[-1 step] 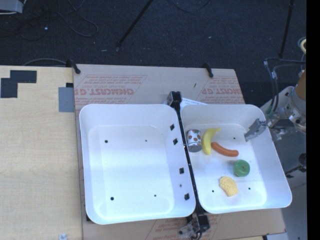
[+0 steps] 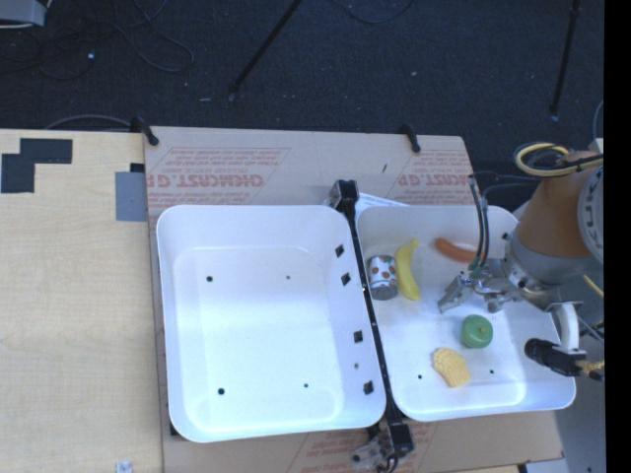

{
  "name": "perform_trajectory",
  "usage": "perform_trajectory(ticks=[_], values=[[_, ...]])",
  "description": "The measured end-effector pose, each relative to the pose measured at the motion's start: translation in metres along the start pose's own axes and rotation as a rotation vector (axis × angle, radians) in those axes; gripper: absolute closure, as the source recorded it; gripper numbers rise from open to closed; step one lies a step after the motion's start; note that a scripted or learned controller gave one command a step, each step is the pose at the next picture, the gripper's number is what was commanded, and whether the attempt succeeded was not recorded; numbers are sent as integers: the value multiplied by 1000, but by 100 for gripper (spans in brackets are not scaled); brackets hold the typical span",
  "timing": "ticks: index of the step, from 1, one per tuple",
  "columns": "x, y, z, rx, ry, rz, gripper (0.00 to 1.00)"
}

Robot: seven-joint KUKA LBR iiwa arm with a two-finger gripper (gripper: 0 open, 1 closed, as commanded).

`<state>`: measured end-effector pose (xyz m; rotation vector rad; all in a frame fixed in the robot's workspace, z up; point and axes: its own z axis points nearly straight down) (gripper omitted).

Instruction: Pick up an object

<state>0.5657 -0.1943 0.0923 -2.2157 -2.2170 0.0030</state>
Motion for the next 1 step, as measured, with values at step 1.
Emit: perform_trajectory(ticks=[1], values=[[35,-74,4,3,1,2,0]])
